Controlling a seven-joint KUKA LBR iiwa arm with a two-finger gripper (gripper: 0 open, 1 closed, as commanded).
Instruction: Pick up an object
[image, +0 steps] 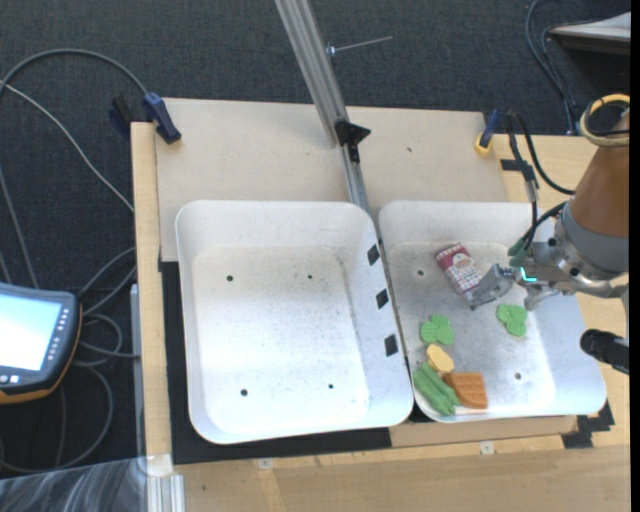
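Light wooden bench (250, 150) carries two shallow white bins side by side, left bin (280, 320) & right bin (480, 215), on a black mat (175, 400). Blue clamps (160, 115) grip its back edge; metal rail (320, 75) crosses the rear.

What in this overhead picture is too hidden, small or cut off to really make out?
- End effector, camera view: too small and foreshortened to tell whether it is open or shut, or touching the red packet.
- Red packet: label print too small to read.
- Arm: cut off by the right edge.
- Green piece by the orange block: lying against the right bin wall, shape unclear.
- Handheld screen: cut off at the left edge.
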